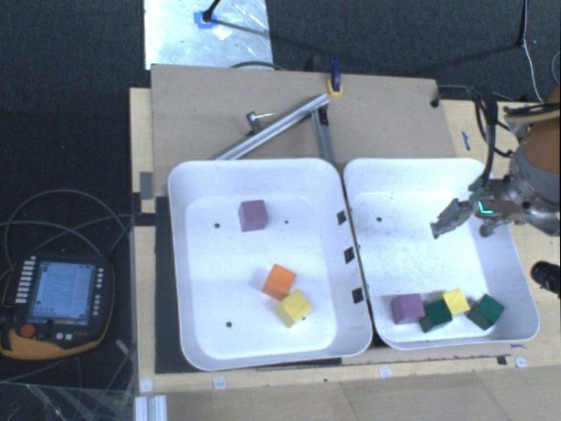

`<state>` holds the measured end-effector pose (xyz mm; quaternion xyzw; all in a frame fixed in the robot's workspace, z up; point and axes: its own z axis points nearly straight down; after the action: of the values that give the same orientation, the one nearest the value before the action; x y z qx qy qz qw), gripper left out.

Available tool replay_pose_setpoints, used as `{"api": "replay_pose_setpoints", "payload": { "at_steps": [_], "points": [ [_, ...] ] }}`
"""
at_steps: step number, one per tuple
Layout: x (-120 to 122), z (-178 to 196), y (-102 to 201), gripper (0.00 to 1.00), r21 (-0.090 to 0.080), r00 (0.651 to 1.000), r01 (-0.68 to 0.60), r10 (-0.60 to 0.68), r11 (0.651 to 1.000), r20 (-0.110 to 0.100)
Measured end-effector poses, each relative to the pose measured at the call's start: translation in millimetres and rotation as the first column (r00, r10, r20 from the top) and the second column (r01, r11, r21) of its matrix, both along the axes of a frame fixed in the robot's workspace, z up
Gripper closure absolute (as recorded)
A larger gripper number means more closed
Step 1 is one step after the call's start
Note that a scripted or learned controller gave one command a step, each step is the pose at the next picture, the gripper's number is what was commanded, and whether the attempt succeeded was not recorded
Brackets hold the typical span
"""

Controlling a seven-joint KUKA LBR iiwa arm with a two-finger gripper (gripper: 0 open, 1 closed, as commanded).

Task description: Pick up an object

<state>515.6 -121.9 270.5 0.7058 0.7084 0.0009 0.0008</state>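
Arm hanging over the right bin, blocks sitting loose below

The gripper [463,219] hovers over the smooth white right bin [386,191] with its metal fingers spread apart, nothing between them. Toward 6 o'clock of it, matte cubes cluster: purple block [407,307], dark green block [435,315], yellow block [455,301], green block [485,310]. The left bin [202,182] holds purple, orange and yellow cubes.

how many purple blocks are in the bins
2. One purple block sits alone in the upper part of the left bin. The other purple block lies near the front of the right bin, beside a dark green block.
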Motion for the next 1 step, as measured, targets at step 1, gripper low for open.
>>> {"api": "replay_pose_setpoints", "payload": {
  "at_steps": [1],
  "points": [
    [-3.2, -61.7, 3.5, 0.00, 0.001, 1.000, 0.001, -0.001, 1.000, -0.006]
  ]
}}
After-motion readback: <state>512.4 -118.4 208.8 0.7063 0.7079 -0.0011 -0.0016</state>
